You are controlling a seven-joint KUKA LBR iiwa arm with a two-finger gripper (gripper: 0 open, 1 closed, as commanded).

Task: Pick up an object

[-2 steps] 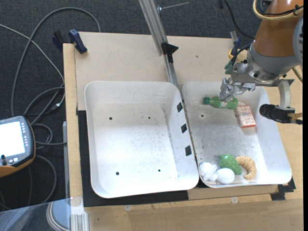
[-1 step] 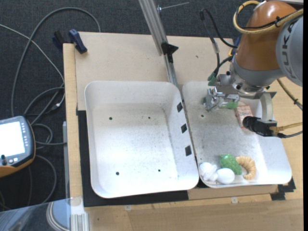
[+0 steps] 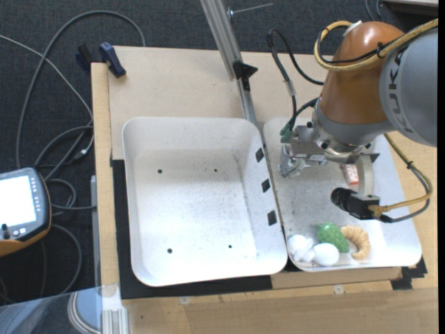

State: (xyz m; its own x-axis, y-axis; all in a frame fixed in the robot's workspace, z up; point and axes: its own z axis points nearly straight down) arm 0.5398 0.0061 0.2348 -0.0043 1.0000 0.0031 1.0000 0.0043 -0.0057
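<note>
Objects — green toy (image 3: 334,236), white ball (image 3: 326,254), tan crescent (image 3: 359,241) — bunched at right bin's (image 3: 400,186) six o'clock corner, apart from gripper (image 3: 290,167); poised near eleven o'clock, fingers spread, pinching nothing, seemingly mid-approach.

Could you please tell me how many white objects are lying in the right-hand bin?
2: a small lumpy white object and a larger smooth white egg-shaped object, touching, at the near edge of the shallow white right bin. The arm may hide others.

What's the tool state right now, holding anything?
Tool: low in the right bin, near its left wall. Open or closed cannot be told; no object seen in it.
</note>
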